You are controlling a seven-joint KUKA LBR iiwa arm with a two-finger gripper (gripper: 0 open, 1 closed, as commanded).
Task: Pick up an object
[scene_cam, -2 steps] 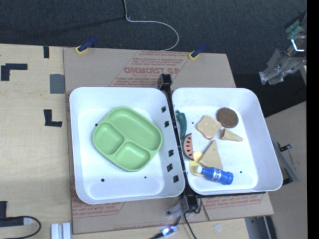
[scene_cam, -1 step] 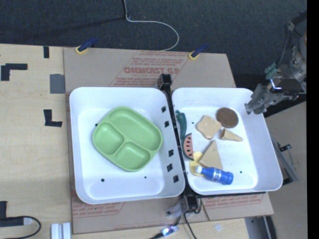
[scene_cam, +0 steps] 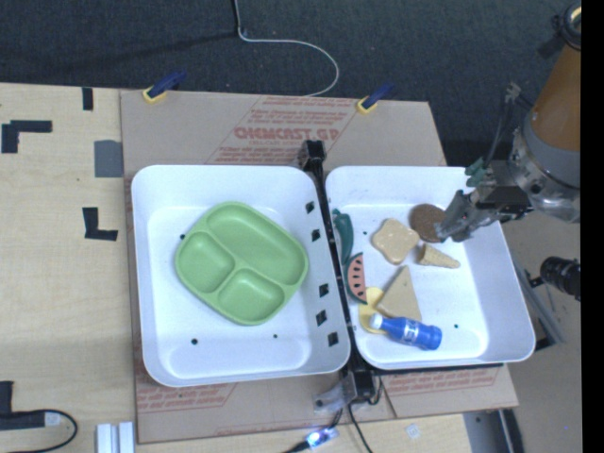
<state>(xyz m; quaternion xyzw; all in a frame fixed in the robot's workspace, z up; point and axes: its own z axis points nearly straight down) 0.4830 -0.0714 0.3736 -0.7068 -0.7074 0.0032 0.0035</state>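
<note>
In the camera view the dark two-finger pincer [scene_cam: 457,225] hangs low over the right white bin [scene_cam: 491,343], its tips close to a flat brown round disc [scene_cam: 427,220] lying just to its left; whether the fingers are spread or closed cannot be told from here, and nothing is seen between them. Just below the pincer lies a small tan wedge [scene_cam: 437,257]; farther left of it, a tan bread-shaped slice [scene_cam: 394,241]; lower down, a larger tan triangular piece [scene_cam: 400,295] and a blue and white bottle [scene_cam: 406,331]. The green divided plate [scene_cam: 242,262] sits well apart in the left bin. To grasp well, I judge the tips should straddle the disc's edge squarely before closing, since flat pieces slip easily.
</note>
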